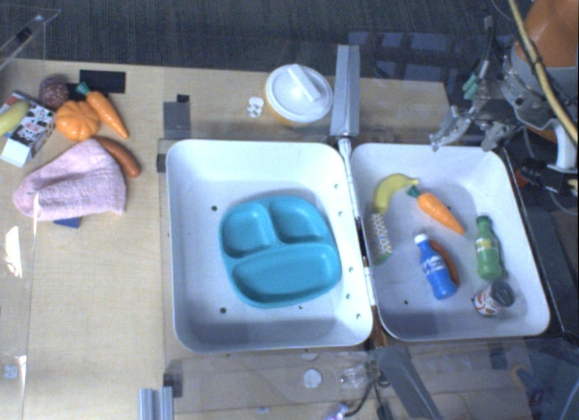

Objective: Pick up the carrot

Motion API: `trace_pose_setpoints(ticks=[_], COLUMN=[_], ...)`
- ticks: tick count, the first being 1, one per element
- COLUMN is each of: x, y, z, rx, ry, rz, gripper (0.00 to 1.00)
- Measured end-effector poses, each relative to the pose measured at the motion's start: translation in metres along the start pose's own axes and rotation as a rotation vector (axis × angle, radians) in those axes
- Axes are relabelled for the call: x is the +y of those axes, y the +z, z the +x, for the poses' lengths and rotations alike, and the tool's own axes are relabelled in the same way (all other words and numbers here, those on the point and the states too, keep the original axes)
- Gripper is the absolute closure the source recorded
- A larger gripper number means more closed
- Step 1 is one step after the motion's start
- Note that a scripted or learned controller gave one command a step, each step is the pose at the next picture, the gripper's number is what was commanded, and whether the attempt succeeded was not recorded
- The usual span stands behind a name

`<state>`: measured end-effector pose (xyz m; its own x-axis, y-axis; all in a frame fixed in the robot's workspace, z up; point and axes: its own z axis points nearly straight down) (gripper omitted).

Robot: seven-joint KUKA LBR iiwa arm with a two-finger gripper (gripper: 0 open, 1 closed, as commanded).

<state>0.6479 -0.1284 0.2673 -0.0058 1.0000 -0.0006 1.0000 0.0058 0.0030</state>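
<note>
The carrot point(439, 211) lies beside a banana point(391, 191); bottle labels are unreadable. The end effector point(470, 128) hovers above, fingers spread, gripping nothing.

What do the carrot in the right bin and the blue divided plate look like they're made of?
The carrot looks like moulded plastic: an even orange body with a slight sheen and a stiff green top, probably a toy. The blue divided plate also looks like plastic: one uniform matte turquoise with rounded moulded compartments. Neither can be confirmed by look alone.
</note>
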Motion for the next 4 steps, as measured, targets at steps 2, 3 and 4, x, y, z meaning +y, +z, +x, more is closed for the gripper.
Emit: trace_pose_setpoints(ticks=[2,3,4], x=[-0.035,-0.033,-0.043], y=[0.179,0.167,0.083], z=[-0.024,-0.025,0.003], rx=[0.002,-0.001,0.001], ry=[0.324,0.323,0.402], rz=[-0.004,-0.01,-0.001], gripper=[0.0,1.0,1.0])
